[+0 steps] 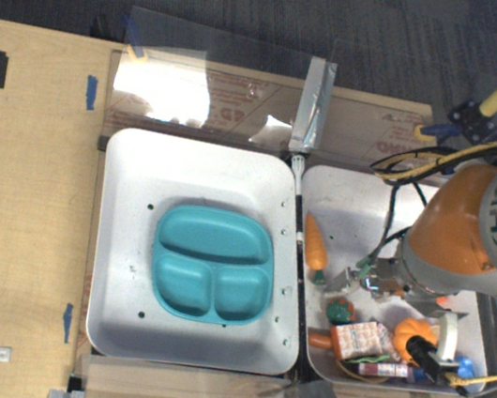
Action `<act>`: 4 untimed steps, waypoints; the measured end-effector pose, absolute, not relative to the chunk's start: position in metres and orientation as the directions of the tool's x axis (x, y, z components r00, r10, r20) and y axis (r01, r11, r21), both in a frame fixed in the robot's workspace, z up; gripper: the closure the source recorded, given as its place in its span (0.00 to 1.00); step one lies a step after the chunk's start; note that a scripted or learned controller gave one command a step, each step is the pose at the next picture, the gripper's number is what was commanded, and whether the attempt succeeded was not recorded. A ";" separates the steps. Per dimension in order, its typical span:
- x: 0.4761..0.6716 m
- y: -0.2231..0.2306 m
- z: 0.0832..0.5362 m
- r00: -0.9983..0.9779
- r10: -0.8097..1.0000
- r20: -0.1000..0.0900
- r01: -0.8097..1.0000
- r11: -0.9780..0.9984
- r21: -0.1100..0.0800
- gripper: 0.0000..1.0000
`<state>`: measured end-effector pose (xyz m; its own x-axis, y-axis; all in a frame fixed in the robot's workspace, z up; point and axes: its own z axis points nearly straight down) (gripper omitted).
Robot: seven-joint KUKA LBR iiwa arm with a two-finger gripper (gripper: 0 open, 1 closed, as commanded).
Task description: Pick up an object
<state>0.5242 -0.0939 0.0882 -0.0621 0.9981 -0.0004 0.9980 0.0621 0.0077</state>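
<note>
Closest to the camera, a printed cardboard carton (361, 340), a dark red marker pen (385, 368) and an orange round plastic toy (412, 335) sat jumbled in the right white bin (353, 198), looking dumped there, not arranged. Just past them the gripper (363, 280) hovered low above a small green plastic piece (340, 309); honestly couldn't tell if the claw was apart or together. My guess for the target was the orange carrot-shaped toy (315, 241) lying flat just beside it. Its long axis ran near-to-far along the bin's left wall, near end tipped slightly inward. Next door, a teal divided plastic tray (211, 263) lay alone.
</note>
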 end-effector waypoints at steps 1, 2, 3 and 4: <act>0.526 -0.095 0.100 -0.060 0.998 -0.001 0.998 0.060 0.013 1.00; 0.561 -0.119 0.089 -0.246 0.969 -0.002 0.969 0.246 0.007 1.00; 0.590 -0.148 0.088 -0.293 0.956 -0.004 0.956 0.293 0.008 1.00; 0.589 -0.148 0.087 -0.293 0.956 -0.003 0.956 0.293 0.006 0.00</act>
<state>0.5888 -0.1475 0.0871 -0.2931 0.9561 -0.0030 0.9561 0.2931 0.0059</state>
